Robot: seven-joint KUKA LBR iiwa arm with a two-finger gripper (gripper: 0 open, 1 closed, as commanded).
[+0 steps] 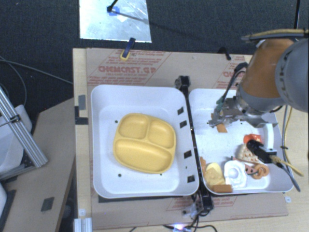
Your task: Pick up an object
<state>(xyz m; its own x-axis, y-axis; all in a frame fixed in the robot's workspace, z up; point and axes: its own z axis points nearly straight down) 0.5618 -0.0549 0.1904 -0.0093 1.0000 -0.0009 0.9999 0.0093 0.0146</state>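
Observation:
My gripper (220,121) hangs over the upper left part of the right bin (204,105), on the arm that comes in from the right. A small orange-brown piece (221,128) sits right at its tip; whether it is held or lies on the bin floor I cannot tell. Toy foods crowd the bin's front right: a red piece (250,139), a pizza slice (245,154), a fried egg (235,172), a pretzel (259,170), a pale yellow piece (213,173) and an orange stick (222,188).
The left bin (104,105) holds a yellow divided plate (145,142). A black ridge with clips (187,124) separates the two bins. A shiny sheet (115,12) lies on the dark floor beyond the bench.

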